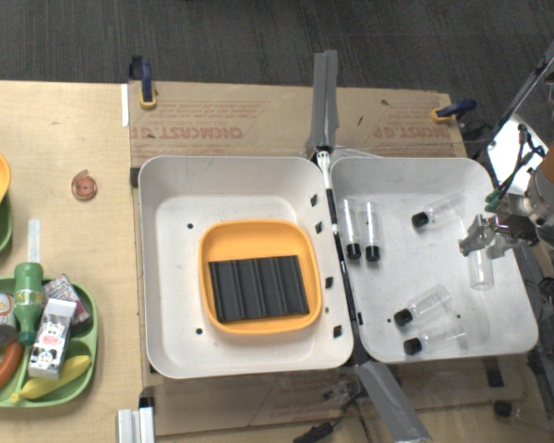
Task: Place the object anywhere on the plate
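Plate bare, vials all lying in the right bin: the placing is not yet done.

The left bin [166, 201] holds the orange plate [258, 238], a dark ribbed insert at its middle and nothing set on it. The right bin [499, 340] carries six clear vials [360, 229] with black caps, scattered flat. At its right edge the gripper [485, 238] hangs over one vial [481, 270], seemingly touching it; whether the jaws are open or closed I cannot tell. The bin walls between are all that must be crossed.
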